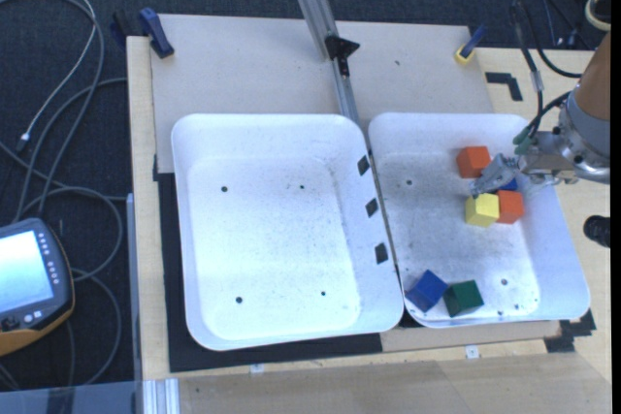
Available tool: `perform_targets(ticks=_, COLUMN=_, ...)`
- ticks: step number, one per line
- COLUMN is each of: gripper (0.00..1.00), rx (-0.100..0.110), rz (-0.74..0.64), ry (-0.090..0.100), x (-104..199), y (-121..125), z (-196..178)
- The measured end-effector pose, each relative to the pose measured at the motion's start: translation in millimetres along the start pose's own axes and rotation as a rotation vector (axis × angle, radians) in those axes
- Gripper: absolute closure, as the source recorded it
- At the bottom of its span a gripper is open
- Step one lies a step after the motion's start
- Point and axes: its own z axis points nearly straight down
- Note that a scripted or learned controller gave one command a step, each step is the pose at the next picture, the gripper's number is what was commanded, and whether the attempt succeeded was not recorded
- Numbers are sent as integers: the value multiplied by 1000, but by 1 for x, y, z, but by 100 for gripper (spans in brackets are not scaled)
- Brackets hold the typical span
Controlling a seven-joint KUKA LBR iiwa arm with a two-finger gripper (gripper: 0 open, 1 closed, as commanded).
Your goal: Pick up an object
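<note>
A: where's the tool (500, 175) at?
B: low in the right bin (427, 143), by the yellow cube (481, 210) and orange cubes (474, 161). Can't tell its grip.

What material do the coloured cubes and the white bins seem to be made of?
The cubes, such as the yellow cube and the green cube, look like matte painted wood or foam: flat colour, no glare, though the view leaves it open. The right bin looks like thin moulded plastic, with rounded corners, speckled and scuffed.
</note>
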Motion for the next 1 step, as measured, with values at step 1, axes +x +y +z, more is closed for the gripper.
perform_targets(ticks=1, gripper=0, rx=9, rz=1, ry=2, x=-13, y=7, z=115)
